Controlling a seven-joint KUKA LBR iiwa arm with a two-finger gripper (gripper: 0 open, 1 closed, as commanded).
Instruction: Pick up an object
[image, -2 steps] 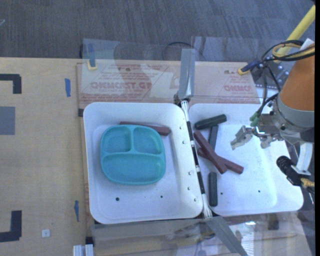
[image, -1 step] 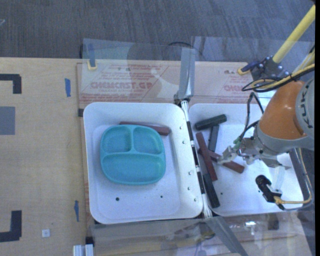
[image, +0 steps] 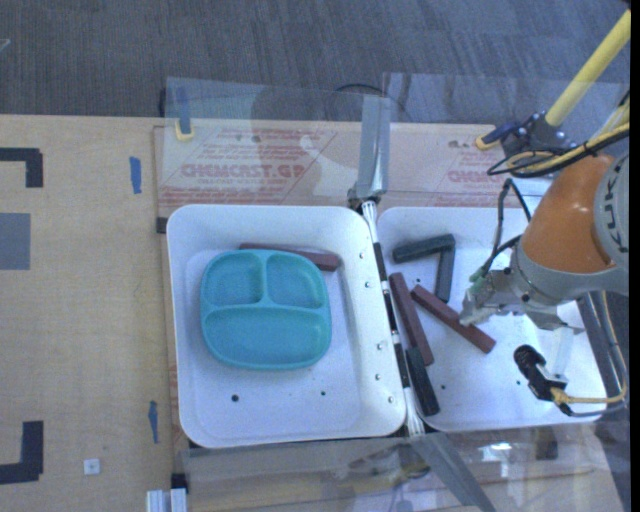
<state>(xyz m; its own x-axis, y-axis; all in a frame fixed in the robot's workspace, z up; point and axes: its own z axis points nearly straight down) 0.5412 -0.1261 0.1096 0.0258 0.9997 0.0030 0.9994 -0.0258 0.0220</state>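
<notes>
right of the plate (image: 265, 310): the gripper (image: 478, 305), low over the right bin (image: 480, 400), well apart from the plate.
gripper state: cannot tell whether it is wide, narrow or holding anything; its tip is a pale blur.
arm (image: 565, 225): grey with an orange band, reaching in from the side farthest right of the plate.
plate: teal, three compartments, lying flat near the middle of the left bin (image: 200, 400).
thin stick (image: 300, 255): brownish red, in the left bin just behind the plate's far edge. part of it is hidden by the plate's rim.
slant stick (image: 452, 320): brownish red, right of the plate in the right bin, lying on a slant. its end farther from the plate is just beside the gripper; i cannot tell whether they touch.
long stick (image: 410, 318): brownish red, between the plate and the slant stick, close to the wall the bins share. it seems to touch the slant stick's plate-side end.
black bar (image: 420, 385): right of the plate's near corner, along the shared wall, at the long stick's near end.
l-piece (image: 425, 248): dark grey, right of the plate's far edge, one leg pointing toward the plate, the other toward the slant stick.
task thing: the slant stick is the object nearest the gripper.
bench (image: 80, 330): pale wood, with blue tape marks (image: 135, 175) left of the plate.
</notes>
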